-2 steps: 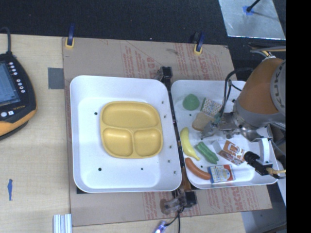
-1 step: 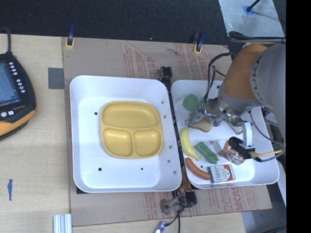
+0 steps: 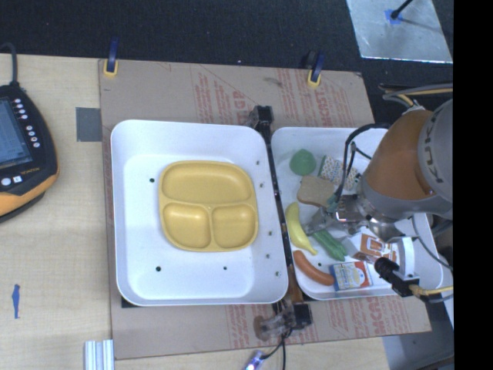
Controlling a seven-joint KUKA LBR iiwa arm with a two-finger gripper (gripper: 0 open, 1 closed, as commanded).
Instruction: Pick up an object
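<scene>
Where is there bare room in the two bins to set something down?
Bare white floor rings the yellow three-compartment plastic tray in the left white bin, widest along its near and left walls. The right white bin is crowded: yellow banana, green ball, claw.

The arm is bulky and rounded, with a smooth grey shell near the frame's right side and a broad orange band wrapped around the segment above the wrist. Below the band sits a grey metal collar. A thin black cable loops out from the arm's left side and curves back toward the wrist. The tool is a small cluster of silvery metal parts with dark fittings; its details are too blurred to make out.
</scene>
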